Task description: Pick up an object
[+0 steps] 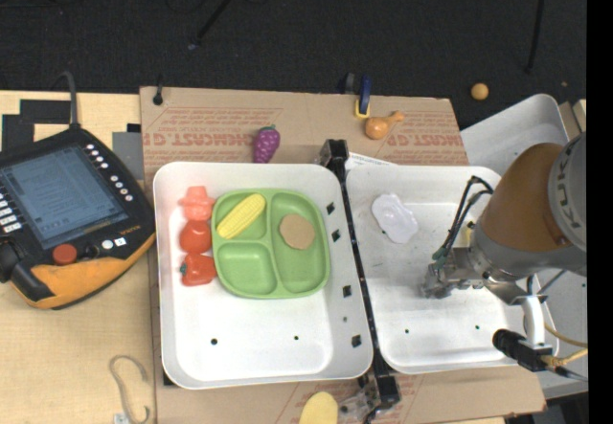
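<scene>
- The surface [57, 355] is covered at its centre by a cardboard sheet [306, 130], on which two white bins are set side by side.
- The left bin [249, 345] is occupied by a green divided tray [257, 271]; a yellow corn cob [239, 214] and a brown disc [297, 233] are held in its upper compartments.
- Three red-orange pieces [195, 235] are stacked just beside the tray, at its 9 o'clock.
- The right bin [431, 341] is entered by the grey arm [532, 212] from 3 o'clock.
- A pale, translucent object [394, 218] is seen near the right bin's 11 o'clock corner.
- The claw [442, 280] is lowered to the bin floor, at 5 o'clock from the pale object and apart from it; whether it is spread or pressed together cannot be told.
- A tablet controller [62, 207] is laid at the far 9 o'clock side.
</scene>
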Robot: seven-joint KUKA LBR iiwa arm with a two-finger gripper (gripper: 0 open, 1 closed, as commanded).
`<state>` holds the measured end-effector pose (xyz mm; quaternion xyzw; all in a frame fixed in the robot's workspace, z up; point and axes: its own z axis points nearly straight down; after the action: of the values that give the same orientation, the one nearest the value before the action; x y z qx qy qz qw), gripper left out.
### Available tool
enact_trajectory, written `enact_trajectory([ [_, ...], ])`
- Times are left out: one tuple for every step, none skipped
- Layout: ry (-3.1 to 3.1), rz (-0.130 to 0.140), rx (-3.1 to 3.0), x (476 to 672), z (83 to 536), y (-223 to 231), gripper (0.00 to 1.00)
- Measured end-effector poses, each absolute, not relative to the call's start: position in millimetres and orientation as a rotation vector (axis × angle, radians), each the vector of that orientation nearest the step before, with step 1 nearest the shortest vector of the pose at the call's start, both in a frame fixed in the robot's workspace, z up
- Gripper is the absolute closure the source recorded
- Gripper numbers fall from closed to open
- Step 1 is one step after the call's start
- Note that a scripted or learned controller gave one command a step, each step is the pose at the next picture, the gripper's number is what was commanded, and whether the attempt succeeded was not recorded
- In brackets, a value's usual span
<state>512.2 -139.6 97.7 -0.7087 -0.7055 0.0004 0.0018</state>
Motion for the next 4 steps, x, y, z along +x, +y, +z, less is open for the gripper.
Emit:
enact_trajectory([
  [-2.222, -0.002, -2.223, 511.3, 160.5, -139.0, 1.0],
  [-2.222, -0.002, -2.224, 511.8, 203.7, -145.1, 1.0],
  [-2.222, -0.001, -2.222, 512.2, 228.9, -146.2, 1.0],
  [-2.225, -0.002, -2.216, 541.6, 235.4, -105.7, 1.0],
])
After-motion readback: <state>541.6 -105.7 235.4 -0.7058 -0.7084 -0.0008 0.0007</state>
